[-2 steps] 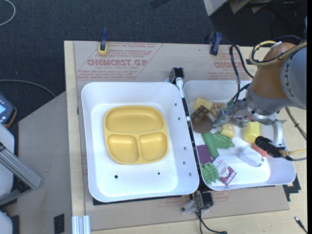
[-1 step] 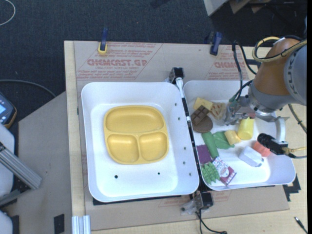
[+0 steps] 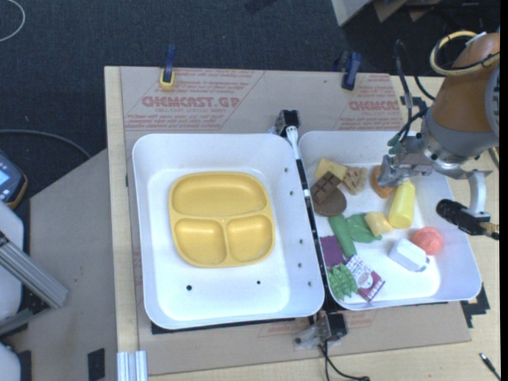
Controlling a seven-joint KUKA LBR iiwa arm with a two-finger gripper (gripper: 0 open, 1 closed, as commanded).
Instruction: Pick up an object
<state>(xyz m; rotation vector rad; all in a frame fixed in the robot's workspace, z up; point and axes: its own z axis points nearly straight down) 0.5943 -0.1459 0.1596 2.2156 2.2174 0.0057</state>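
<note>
The right bin (image 3: 460, 280) holds several small items. Among them are a yellow bottle (image 3: 402, 203), a yellow wedge (image 3: 329, 169), a brown chocolate piece (image 3: 326, 187), green pieces (image 3: 349, 230), a red-orange ball (image 3: 429, 239), a white block (image 3: 408, 255) and a printed packet (image 3: 365, 280). My gripper (image 3: 393, 171) hangs low over the bin's far middle. It sits just above the bottle's top and an orange-brown piece (image 3: 383, 188). Its tips are hidden by its own body, and I see nothing clearly held.
The left bin (image 3: 151, 236) holds a yellow divided plate (image 3: 221, 217). A ridge with black clips (image 3: 289, 121) separates the two bins. The grey and orange arm (image 3: 468, 101) covers the right bin's far right corner. A dark part (image 3: 464, 217) juts over the right rim.
</note>
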